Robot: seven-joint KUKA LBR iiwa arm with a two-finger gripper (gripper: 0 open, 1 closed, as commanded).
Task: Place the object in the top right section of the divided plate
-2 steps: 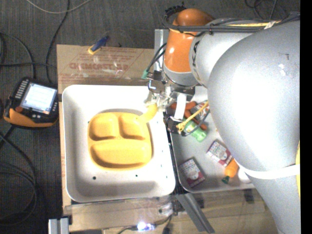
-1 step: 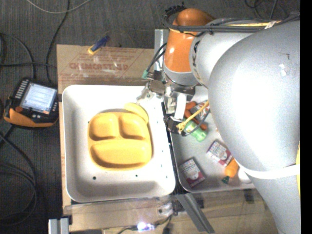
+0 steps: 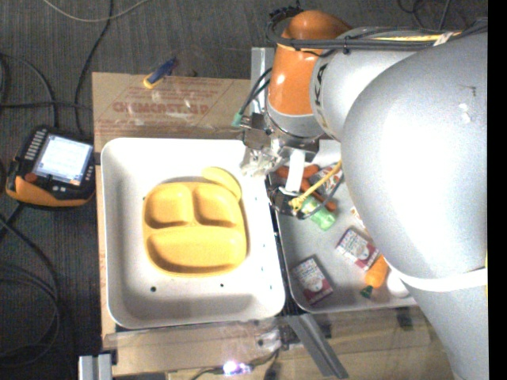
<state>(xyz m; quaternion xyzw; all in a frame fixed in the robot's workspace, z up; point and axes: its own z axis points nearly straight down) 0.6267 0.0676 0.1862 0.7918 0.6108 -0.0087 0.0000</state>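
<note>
**yellow piece at the plate's far right corner, gripper just beside it**

a pale yellow round piece (image 3: pixel 224 181) lies at the far right corner of the yellow divided plate (image 3: pixel 194 248). it overlaps the rim of the far right section, and i cannot tell whether it sits inside the section or only on its edge. the plate has two small sections on its far side and one wide section on its near side, and it rests in the middle of the left bin (image 3: pixel 111 236).

the gripper (image 3: pixel 257 160) hangs just right of the round piece, over the wall where the two bins meet. it is apart from the piece, and whether it is apart or together cannot be told from here. the orange band of the arm sits right behind it.

the grey arm covers much of the right bin (image 3: pixel 317 301). in the part that shows lie a green block (image 3: pixel 323 218), two small printed packets (image 3: pixel 355 246) (image 3: pixel 310 276) and an orange carrot-shaped thing (image 3: pixel 376 274) near the arm's edge.

far of the left bin lies a sheet of cardboard (image 3: pixel 135 105) with a small blue and yellow thing (image 3: pixel 160 71) on it. left of the bin, a handheld pendant (image 3: pixel 51 165) with a lit screen sits on the dark floor among cables.
</note>
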